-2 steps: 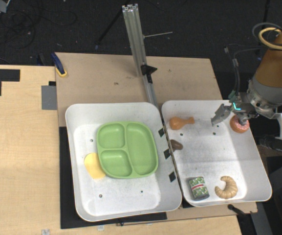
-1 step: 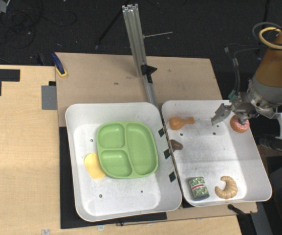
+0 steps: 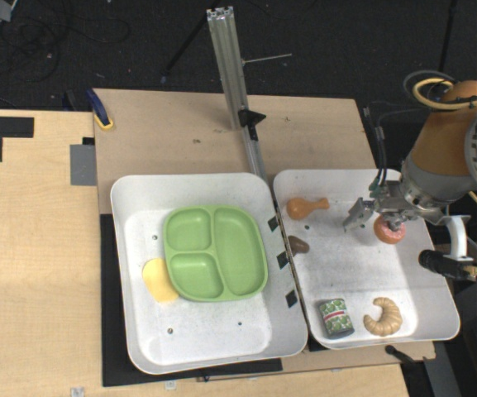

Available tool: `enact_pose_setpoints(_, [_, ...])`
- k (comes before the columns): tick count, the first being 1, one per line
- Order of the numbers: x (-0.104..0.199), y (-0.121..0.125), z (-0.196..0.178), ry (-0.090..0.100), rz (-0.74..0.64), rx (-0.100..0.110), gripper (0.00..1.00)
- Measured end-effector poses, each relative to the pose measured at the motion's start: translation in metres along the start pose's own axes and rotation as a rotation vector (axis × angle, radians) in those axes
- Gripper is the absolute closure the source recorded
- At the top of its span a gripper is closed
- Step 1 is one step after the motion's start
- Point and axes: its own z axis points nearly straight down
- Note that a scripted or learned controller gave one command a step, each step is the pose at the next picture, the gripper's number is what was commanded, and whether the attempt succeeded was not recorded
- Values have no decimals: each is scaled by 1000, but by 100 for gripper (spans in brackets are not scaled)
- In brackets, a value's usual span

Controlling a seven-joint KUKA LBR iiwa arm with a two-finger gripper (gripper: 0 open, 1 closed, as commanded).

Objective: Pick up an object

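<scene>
While the gripper (image 3: 376, 215) hangs low in the right bin (image 3: 337, 246), fingers splayed wide and empty — the pink donut (image 3: 390, 231) lies just beside them — I'd centre over it before closing, keeping off the wall.

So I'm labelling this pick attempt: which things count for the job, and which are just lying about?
For the job:
gripper
pink donut beside it

Lying about:
orange drumstick
brown piece
green can
croissant
green divided plate
yellow piece
</scene>
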Motion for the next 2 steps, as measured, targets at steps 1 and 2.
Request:
enact_pose_setpoints(1, [-1,-3,44,0,0,0,0])
enact_pose_setpoints(2, [-1,1,71,-3,-1,-12,0])
